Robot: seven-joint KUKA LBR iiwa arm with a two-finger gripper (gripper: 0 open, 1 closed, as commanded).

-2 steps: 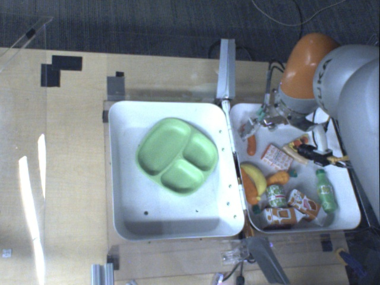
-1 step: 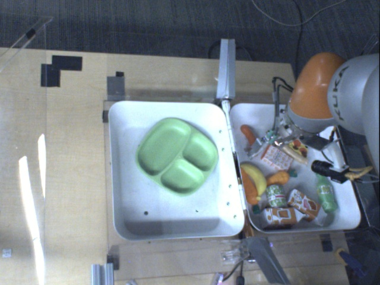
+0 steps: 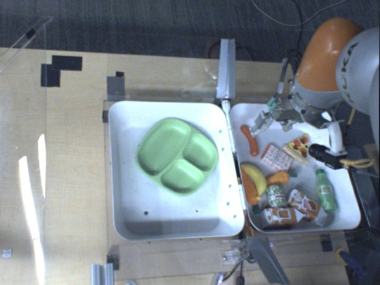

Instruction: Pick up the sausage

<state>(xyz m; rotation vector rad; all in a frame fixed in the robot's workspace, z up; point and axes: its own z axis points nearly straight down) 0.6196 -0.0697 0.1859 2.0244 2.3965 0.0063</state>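
Camera view: sausage (image 3: 249, 140) lies just left of gripper (image 3: 265, 121).

Two shallow white bins: left bin (image 3: 119, 177) has one green three-compartment plastic plate (image 3: 177, 154). Right bin (image 3: 350, 215), clockwise from 10 o'clock: one red-orange sausage (image 3: 249, 139), one pizza slice (image 3: 298, 148), one green bottle (image 3: 325, 197), two small cartons (image 3: 303, 203), one green can (image 3: 274, 195), one yellow banana (image 3: 254, 176). Near its centre: one red-white box (image 3: 275, 157), one orange carrot (image 3: 279, 177).

The grey arm (image 3: 350, 58) reaches in from the right, orange band just above the wrist, its hand (image 3: 274, 116) angled down-left.
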